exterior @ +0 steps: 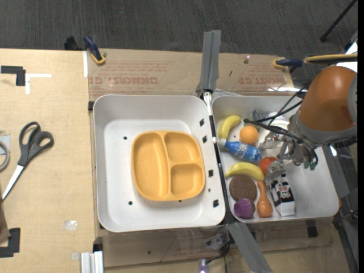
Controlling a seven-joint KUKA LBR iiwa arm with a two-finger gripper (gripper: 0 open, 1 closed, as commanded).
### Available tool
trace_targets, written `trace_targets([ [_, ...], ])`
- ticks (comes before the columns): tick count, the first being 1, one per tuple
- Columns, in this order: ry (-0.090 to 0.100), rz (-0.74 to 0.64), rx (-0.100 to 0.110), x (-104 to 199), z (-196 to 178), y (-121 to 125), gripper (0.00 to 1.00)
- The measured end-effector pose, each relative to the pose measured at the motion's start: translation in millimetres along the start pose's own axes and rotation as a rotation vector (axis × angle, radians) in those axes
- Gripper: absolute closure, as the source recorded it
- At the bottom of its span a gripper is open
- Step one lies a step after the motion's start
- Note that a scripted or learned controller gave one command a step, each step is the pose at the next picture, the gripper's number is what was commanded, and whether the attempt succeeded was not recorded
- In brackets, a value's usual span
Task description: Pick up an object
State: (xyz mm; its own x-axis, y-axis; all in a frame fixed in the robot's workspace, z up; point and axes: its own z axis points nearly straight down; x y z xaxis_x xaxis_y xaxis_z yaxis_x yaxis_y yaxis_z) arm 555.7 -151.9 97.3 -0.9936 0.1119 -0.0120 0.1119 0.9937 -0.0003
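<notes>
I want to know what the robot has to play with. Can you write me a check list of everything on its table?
Surface: wooden bench with two white bins, left bin and right bin.
Job's things: in the right bin, two bananas, orange, blue bottle, brown disc, purple item, carrot-like piece, small carton.
Clutter: yellow divided plate in the left bin; scissors on the bench.
Grippers: gripper low over the right bin.
Cables: black cables by the wrist.
Surroundings: cardboard, dark carpet.
</notes>
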Motion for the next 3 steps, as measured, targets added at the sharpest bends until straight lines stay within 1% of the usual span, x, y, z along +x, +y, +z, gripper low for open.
trace_targets([
  [1,-0.001,0.111,0.003,70.8,-0.4,-36.8,0.00],
  [2,0.008,0.177,0.000,28.2,4.4,55.1,0.00],
  [3,0.006,0.065,0.001,-30.8,3.8,57.8,0.00],
])
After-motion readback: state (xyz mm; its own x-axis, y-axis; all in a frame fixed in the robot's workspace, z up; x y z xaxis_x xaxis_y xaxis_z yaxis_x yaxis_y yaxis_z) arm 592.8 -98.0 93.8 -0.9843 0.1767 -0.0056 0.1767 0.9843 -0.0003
